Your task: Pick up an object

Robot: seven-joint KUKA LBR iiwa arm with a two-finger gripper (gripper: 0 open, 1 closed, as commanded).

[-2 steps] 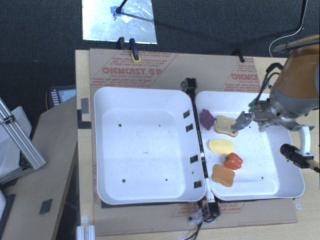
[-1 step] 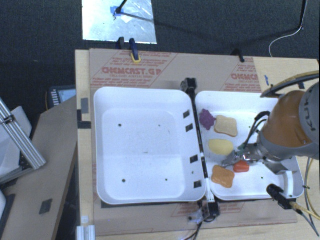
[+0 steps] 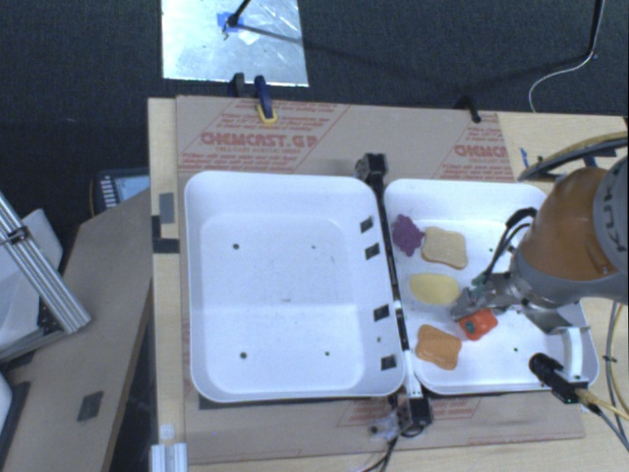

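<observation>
My bench, seen from above, stood on a dark floor.

The floor point(image 3: 79, 47) around me was dark carpet-like stuff, almost black. A shiny silver sheet point(image 3: 234, 26) lay on it beyond the far edge of the bench, catching the light, with a thin dark rod crossing its upper part. A white cable point(image 3: 580, 47) trailed over the floor at the upper right. The bench top point(image 3: 162, 146) was pale wood, covered by a brown cardboard sheet point(image 3: 295, 131) printed with red lettering. To the left stood a lower tan table point(image 3: 88, 293), and an aluminium rail point(image 3: 34, 264) slanted across it.
</observation>
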